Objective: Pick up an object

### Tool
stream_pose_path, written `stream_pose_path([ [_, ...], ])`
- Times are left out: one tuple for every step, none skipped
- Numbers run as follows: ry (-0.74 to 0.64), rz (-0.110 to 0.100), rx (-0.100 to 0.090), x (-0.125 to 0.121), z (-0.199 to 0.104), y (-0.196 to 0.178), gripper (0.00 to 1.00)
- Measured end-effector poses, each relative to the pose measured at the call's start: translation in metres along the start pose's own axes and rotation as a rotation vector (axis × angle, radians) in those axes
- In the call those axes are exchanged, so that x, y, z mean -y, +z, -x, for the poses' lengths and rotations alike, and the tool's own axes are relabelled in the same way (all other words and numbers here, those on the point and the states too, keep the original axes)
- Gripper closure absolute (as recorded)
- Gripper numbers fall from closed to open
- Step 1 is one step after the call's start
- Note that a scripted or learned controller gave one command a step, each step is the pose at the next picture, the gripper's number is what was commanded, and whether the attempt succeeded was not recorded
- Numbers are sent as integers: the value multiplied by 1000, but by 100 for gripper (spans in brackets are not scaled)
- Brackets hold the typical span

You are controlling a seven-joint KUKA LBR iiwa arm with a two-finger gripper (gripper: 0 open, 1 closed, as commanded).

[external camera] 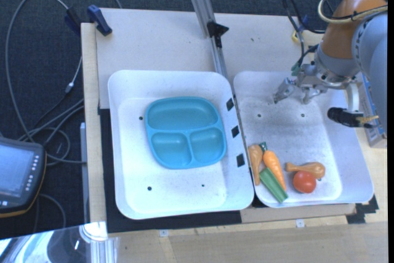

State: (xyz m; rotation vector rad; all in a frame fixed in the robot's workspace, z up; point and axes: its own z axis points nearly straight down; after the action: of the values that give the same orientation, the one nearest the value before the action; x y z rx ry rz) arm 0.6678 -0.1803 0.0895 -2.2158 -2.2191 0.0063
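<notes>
- At about 5 o'clock, in the right bin [345, 151], near its front edge, lie two carrots [269, 169], a green piece [273, 186], a red tomato [304, 182] and an orange drumstick-like toy [308, 168].
- At 8 o'clock, the left bin [132, 194] holds a blue divided plate [184, 131].
- At 2 o'clock, the gripper [300, 88] hangs over the right bin's far end, fingers spread, nothing between them.

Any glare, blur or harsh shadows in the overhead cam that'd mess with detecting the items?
Camera view: lighting even and soft, shadows faint under the gripper; white bins run bright but not blown out; blue tray crisp; carrots and tomato slightly soft yet distinct; a shiny reflective patch sits at the bottom-left corner.
</notes>
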Motion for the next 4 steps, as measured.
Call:
stream_pose_path([
  [-1, 8, 3, -2, 0, -16, 100],
  [-1, 15, 3, 0, -9, -74, 100],
  [0, 16, 3, -2, -10, -129, 100],
  [-6, 7, -2, -3, -74, -132, 100],
])
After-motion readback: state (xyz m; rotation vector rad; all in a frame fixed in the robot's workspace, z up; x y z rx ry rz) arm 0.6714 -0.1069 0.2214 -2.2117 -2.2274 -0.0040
